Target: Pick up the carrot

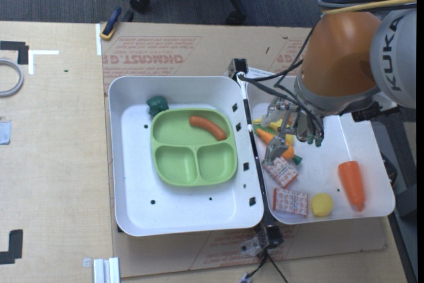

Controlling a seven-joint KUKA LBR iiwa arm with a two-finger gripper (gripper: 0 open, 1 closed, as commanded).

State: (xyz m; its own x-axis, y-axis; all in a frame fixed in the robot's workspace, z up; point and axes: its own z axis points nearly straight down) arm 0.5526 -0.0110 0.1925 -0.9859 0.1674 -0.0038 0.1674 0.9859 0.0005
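Camera view, carrot (pixel 352 185): lies in the right bin (pixel 371 142), near its right wall, thick end up, nothing touching it.
Hand (pixel 289 137): hangs over the right bin's left part, well apart from the carrot; whether it is apart or together, I cannot tell.
Yellow ball (pixel 322 204): just left of the carrot's tip.
Green tray (pixel 194 147): in the left bin (pixel 132 162), a sausage (pixel 208 127) in it.
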